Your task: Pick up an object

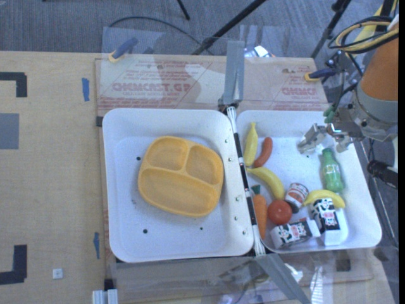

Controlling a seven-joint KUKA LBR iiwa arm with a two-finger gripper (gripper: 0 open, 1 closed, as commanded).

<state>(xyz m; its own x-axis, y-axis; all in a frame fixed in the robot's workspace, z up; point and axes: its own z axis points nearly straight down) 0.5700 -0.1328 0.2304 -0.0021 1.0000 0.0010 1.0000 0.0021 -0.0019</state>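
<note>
The end effector (324,138) is seen open, empty; the green bottle (330,170) just below could be knocked aside.

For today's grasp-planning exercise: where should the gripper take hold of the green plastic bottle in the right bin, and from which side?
Probably across the middle of the green plastic bottle, descending from above: it lies flat, long axis running near to far, with bare floor on both sides.
</note>
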